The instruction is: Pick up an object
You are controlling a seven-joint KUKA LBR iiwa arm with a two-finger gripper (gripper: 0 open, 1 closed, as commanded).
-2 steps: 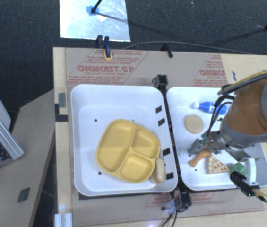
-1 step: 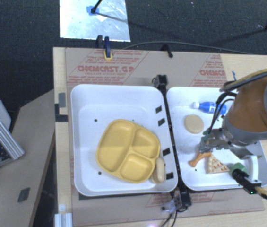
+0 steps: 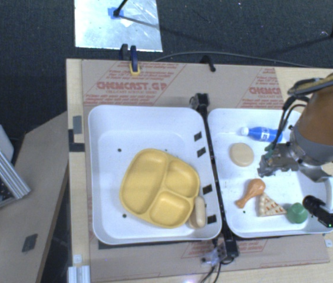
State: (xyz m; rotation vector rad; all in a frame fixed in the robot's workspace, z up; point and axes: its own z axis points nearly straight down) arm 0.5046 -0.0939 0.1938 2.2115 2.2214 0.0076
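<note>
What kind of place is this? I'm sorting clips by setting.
Probably a robotics lab, not a kitchen: a robot arm reaches over two white bins of toy food on a workbench, with cables and a clamp.

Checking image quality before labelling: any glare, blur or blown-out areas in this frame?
Camera view: the left bin and right bin read near blown-out white; the foil sheet up top glares; the arm is soft-edged; the small items, like the blue bottle, stay distinguishable.
</note>
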